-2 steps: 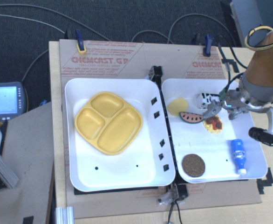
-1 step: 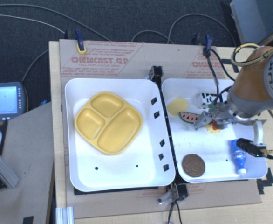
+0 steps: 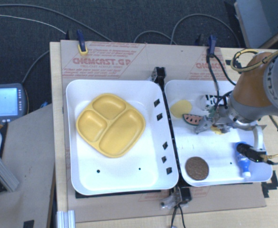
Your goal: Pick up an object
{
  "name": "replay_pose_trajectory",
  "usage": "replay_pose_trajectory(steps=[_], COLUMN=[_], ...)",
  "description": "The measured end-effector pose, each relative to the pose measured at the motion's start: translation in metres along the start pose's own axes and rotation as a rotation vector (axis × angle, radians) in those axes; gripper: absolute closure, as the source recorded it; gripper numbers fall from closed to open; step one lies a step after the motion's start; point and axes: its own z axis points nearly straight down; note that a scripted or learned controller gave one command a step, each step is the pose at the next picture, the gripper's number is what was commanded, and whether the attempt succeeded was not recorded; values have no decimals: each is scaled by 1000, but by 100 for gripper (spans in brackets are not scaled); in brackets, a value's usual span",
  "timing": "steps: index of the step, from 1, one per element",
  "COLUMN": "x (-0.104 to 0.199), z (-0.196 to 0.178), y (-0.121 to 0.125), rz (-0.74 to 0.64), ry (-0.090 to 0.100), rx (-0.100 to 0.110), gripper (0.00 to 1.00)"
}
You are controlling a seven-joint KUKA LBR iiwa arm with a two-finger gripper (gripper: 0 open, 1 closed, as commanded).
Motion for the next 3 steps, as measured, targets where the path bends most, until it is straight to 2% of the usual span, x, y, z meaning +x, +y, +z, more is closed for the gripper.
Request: replay_pose_trajectory(steps=[1,3], x=[-1,16], z=[-13,-112], y=[1,5], rz=[1,-2], ry=[-2,-2], rx=[-5,-5], gripper=[100,100])
